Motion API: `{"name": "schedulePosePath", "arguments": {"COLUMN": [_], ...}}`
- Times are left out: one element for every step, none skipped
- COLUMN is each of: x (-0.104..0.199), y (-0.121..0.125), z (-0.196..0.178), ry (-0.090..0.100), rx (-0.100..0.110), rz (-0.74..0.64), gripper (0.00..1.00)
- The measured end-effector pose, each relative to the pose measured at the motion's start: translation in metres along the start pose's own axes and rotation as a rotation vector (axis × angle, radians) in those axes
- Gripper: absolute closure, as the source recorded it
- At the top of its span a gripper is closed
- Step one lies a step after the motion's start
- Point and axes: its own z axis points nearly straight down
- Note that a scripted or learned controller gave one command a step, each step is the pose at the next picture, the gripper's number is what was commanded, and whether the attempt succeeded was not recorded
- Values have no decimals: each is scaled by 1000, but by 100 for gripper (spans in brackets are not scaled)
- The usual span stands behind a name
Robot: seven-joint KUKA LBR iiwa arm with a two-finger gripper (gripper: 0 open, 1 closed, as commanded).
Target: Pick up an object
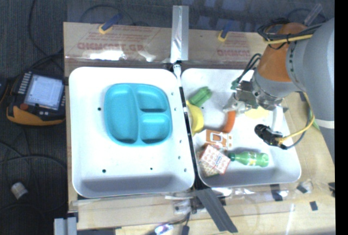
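Note:
The right bin (283, 171) holds several small items. An orange carrot (230, 121) lies near its middle, with a green pepper-like piece (199, 96) and a yellow banana (196, 118) by the left wall. Toward the front lie an orange-and-white box (219, 139), a red checkered packet (214, 161) and a green bottle (249, 159). My gripper (237, 101) hangs over the upper middle of this bin, just above the top end of the carrot. I see nothing lifted in it.
The left bin (92, 168) carries a blue divided plate (138, 112). A black-and-yellow cable (280, 138) loops from the wrist over the right bin's right side. A metal divider post (179, 38) stands behind the bins. A handheld pendant (35, 97) lies at far left.

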Motion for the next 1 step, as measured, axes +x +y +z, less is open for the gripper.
{"name": "schedulePosePath", "arguments": {"x": [0], "y": [0], "z": [0], "ry": [0], "rx": [0], "rz": [0], "gripper": [0]}}
